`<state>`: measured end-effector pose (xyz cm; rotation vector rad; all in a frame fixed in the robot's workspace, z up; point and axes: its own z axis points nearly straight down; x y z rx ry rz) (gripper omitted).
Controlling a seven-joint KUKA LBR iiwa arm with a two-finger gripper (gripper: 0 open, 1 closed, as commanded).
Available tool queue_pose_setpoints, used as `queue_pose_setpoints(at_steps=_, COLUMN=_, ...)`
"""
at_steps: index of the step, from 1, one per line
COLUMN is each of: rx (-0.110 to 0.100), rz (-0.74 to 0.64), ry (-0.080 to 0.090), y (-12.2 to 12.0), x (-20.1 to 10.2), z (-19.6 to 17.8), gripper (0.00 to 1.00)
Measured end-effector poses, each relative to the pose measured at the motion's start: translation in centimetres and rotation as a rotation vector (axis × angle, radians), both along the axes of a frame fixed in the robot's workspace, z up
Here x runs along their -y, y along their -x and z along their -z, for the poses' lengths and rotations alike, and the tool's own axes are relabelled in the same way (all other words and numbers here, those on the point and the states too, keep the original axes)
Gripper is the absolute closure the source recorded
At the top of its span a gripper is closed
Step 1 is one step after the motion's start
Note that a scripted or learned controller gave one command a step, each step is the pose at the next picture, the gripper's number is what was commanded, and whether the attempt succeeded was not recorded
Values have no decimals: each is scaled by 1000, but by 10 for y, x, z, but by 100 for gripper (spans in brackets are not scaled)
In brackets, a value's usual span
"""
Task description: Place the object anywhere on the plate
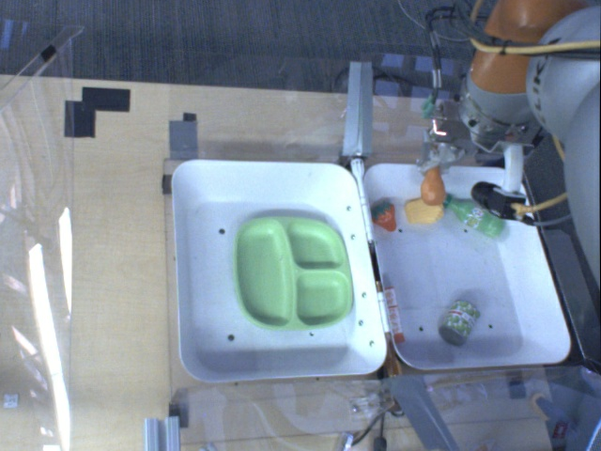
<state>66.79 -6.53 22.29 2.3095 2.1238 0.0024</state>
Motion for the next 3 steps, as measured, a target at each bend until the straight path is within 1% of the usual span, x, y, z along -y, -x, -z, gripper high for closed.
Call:
queue_pose_setpoints(at_steps=1, rx=-2, rz=21, ry=-2, y=36, x=-87, z=25, gripper=100)
queue_pose_setpoints(at_steps=2, rx=-4, rz=61, ry=-3, y=70, x=-140, z=39, gripper=100)
queue_pose_setpoints(at_steps=3, rx=-4, rz=62, ry=-3, y=70, x=-140, z=39, gripper=0)
